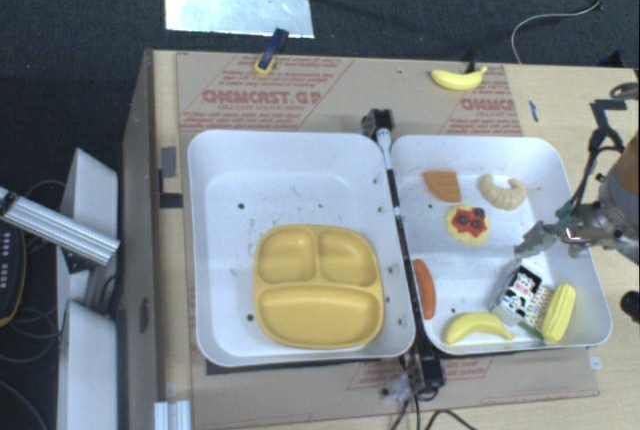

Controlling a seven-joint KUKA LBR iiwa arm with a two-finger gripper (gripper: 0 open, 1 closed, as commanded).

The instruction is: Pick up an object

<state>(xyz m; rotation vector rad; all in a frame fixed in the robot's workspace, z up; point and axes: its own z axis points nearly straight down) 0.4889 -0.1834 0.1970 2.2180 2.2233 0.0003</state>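
Observation:
The right bin [480, 153] holds several toy foods. An orange toast slice [441, 185] and a pale croissant [502, 191] lie at the back. A small round yellow pizza with red topping [467, 223] is in the middle, and a red sausage [425, 288] lies along the left wall. At the front are a yellow banana [478, 327], a corn cob [558, 310] and a black-and-white patterned box [520, 293]. My gripper [545, 238] hangs over the bin's right side, just above the patterned box and right of the pizza. Nothing shows in it.
The left bin [230, 168] holds a yellow divided plate [320, 285]. A second banana [457, 77] lies on the bench behind the right bin. A black divider rail [395, 208] runs between the bins. Cables hang at the far right.

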